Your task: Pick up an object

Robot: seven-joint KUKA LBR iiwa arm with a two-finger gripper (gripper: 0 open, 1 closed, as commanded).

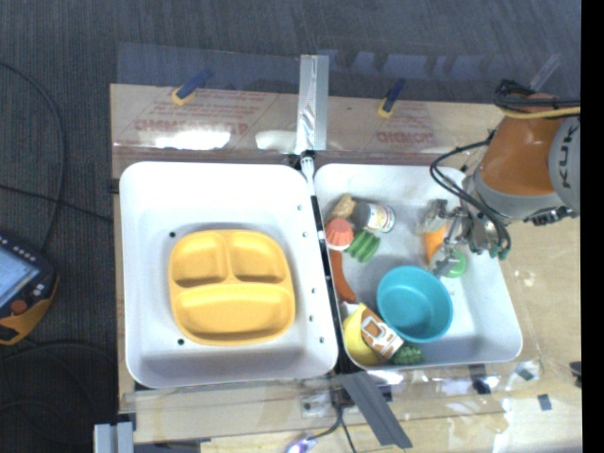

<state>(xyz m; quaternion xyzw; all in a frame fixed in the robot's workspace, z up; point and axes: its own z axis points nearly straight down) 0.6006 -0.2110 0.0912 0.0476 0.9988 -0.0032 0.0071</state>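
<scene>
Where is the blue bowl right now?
The blue bowl sits in the right bin, toward its front, just below the hand and right of the yellow toy.

Items on your bench outside the job:
- Left white bin (132, 253), holding one yellow divided tray (231, 286), flat, near its centre.
- Tan bench board (236, 111) behind both bins.
- Metal upright (312, 102) at the seam between the bins.
- Blue clip (192, 87), rear left; yellow clip (391, 99), rear right.
- Handheld pendant (19, 291) on the dark carpet (283, 12) to your far left, beside a black cable (62, 144).
</scene>
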